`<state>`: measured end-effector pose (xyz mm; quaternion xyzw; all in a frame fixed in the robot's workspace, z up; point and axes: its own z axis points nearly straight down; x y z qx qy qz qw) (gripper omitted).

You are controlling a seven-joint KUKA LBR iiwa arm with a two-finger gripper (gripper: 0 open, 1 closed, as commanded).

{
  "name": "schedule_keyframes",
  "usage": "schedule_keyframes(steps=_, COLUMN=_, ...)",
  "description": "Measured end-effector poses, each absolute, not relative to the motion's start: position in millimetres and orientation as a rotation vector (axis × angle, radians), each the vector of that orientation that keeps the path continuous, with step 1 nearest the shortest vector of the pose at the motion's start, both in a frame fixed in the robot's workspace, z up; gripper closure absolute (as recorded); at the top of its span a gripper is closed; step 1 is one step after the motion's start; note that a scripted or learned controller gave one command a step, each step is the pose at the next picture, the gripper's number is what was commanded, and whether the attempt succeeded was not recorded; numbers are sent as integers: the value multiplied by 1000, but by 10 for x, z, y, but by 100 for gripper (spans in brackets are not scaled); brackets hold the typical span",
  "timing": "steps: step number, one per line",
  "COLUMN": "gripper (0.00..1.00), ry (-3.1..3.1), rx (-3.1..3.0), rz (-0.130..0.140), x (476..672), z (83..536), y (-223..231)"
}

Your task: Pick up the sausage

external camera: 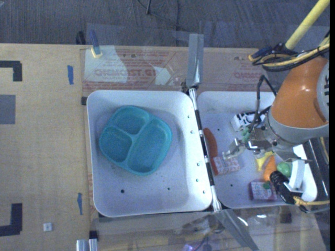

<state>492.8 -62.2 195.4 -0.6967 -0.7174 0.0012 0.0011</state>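
Bench with two white bins side by side. Sausage (210,143) lying in the right bin (222,104), hard against its left wall, lengthwise. Gripper (234,149) just right of sausage, low over the bin floor; cannot tell its state. Best shifted left, aligned across the sausage, clear of the packet (225,165) below it.

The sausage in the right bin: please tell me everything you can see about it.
The sausage is a slim reddish-brown cylinder with rounded ends and a smooth, slightly glossy skin, probably a plastic toy. It lies flat on the floor of the right bin, close along the bin's left wall, with its length running nearly up and down the picture. Its lower end is beside a small pinkish packet; whether they touch I cannot tell. The hand is to its right, apart from it.
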Motion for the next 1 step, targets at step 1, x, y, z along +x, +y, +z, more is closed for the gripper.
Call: schedule_keyframes(steps=1, gripper=0, ry=-2275, rx=-2165, rz=3, x=5205, z=1823, y=-591)
